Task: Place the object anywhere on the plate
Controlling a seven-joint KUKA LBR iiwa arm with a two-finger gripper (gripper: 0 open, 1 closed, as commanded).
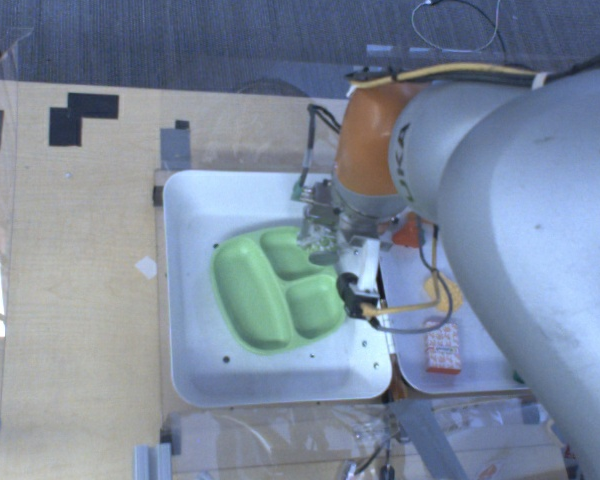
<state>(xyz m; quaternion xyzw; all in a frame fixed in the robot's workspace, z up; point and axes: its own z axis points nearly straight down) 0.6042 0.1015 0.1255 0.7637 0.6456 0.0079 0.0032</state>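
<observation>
A light green divided plate (265, 293) lies in the left white bin (195, 268), with one long compartment and two smaller ones. My gripper (318, 243) hangs over the plate's upper right compartment, below the orange wrist band (365, 153). The wrist hides what is under the gripper. No object lies on the visible parts of the plate.
The right bin (415, 373) holds a small red and white box (442, 349), a yellow item (446, 294) and an orange-red item (408, 233), partly hidden by the arm. The big grey arm covers the view's right side. A yellow cable (405, 310) loops near the bins' shared edge.
</observation>
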